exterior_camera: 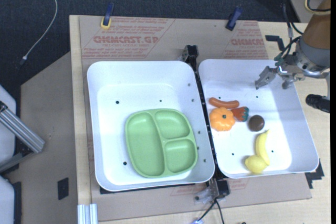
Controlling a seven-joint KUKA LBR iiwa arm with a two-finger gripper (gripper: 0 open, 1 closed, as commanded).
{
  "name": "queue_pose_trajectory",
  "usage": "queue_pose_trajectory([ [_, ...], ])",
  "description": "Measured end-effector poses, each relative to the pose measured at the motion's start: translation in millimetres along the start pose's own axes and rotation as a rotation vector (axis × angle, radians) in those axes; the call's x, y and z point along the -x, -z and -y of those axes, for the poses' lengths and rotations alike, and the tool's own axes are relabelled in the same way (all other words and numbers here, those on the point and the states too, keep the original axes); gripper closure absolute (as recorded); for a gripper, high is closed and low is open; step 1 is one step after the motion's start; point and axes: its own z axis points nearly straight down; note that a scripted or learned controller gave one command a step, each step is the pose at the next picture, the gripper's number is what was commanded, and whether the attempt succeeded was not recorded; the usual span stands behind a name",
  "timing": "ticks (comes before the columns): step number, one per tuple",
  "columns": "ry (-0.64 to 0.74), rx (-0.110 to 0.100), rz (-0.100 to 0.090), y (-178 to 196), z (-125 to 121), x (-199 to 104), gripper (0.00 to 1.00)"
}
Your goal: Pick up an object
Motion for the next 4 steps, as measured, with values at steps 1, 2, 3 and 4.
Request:
queue_pose_trajectory([
  [1, 0.0, 0.003, 0.0, -48.0, -0.7, 9.4, 0.0],
  [2, 0.003, 0.004, -0.003, -62.9, -1.8, 6.8, 0.0],
  [3, 0.003, 0.008, 0.001, -51.4, -2.5, 7.6, 1.0],
  [4, 0.001, 0.013, 0.004, -7.2, -4.5, 11.4, 1.0],
])
